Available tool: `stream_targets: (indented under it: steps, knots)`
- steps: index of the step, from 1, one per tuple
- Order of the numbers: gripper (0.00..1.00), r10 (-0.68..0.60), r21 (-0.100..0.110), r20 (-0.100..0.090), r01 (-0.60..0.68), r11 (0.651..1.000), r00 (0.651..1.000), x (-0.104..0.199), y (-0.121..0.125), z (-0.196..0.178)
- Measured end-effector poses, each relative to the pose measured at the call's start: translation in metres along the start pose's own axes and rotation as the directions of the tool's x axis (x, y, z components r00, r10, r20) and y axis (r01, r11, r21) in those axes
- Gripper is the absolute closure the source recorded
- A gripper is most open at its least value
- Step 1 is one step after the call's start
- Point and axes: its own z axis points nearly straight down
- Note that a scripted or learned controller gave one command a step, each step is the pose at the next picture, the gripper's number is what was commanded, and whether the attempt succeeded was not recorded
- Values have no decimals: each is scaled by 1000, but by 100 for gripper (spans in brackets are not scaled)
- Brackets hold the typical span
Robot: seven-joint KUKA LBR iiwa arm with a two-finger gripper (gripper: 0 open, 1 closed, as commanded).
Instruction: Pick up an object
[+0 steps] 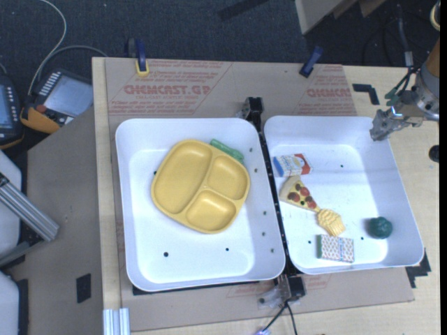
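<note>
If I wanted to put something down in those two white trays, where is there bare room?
In the left bin, floor is bare along the near edge below the yellow divided plate. In the right bin, the far right part is bare, near the gripper. Its middle is crowded: small carton, pizza slice, green ball.

setting: we read it as a robotics lab | cues: two white bins [133,187] on cardboard-covered bench [230,82], clamps [142,65], loose cables [42,19], handheld controller [7,110], dark carpet
</note>
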Motion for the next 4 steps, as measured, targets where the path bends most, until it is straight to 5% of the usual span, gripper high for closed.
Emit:
stream_targets:
  steps: [1,4]
  knots:
    - [100,-2,1,-1,2,1000,1000,6,6,-43]
    - [100,-6,12,-5,6,1000,1000,177,15,-6]
